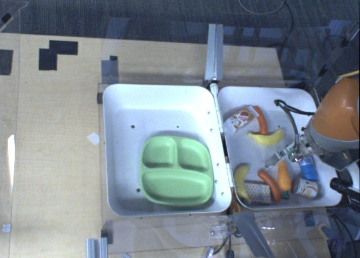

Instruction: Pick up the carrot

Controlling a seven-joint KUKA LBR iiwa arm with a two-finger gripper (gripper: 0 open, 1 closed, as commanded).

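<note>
Because the carrot (284, 177) lies at the near edge of the right bin (236, 99), packed among other things, a clean pick looks hard. A red sausage (270, 184) lies touching or just beside it on the left, a grater (258, 191) sits nearer still, and a can (306, 188) and a blue bottle (307, 168) crowd its right. The gripper (287, 154) hangs just beyond the carrot's far tip, but whether it is wide or narrow I cannot tell; its end is small and blurred against the clutter. If it comes down there, I judge it may catch the sausage or the bottle instead, or push the carrot against the bin wall. Farther back lie a banana (266, 137), a packet (241, 119) and another sausage (260, 120). The arm's orange band (341, 111) is cut off at the right. In the left bin (121, 111) sits a green tray (177, 170).
</note>
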